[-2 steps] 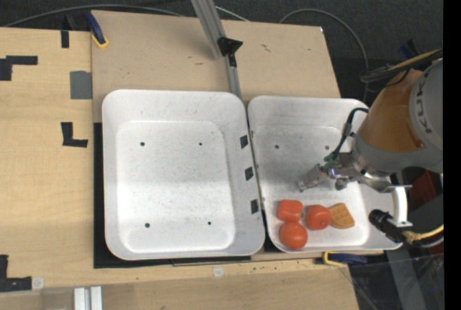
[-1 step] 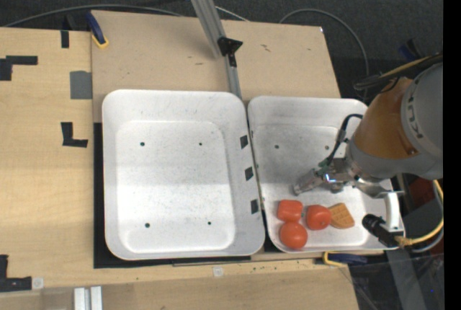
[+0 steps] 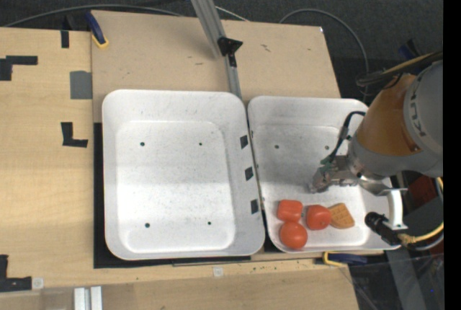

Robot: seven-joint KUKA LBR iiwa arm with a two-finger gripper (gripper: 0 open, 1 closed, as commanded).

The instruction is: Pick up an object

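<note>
Camera view: three red tomatoes [image 3: 297, 221]

Even, moderately bright overhead light falls on the scene. The 2 white bins [image 3: 173, 171] look slightly washed out but show no hard glare. Shadows are soft and short. The whole picture is mildly grainy and soft, with corners darker.

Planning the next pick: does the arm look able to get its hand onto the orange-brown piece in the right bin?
Probably yes. The hand hangs just above the orange-brown piece, with nothing between them; the red pieces crowd only its left side.
</note>
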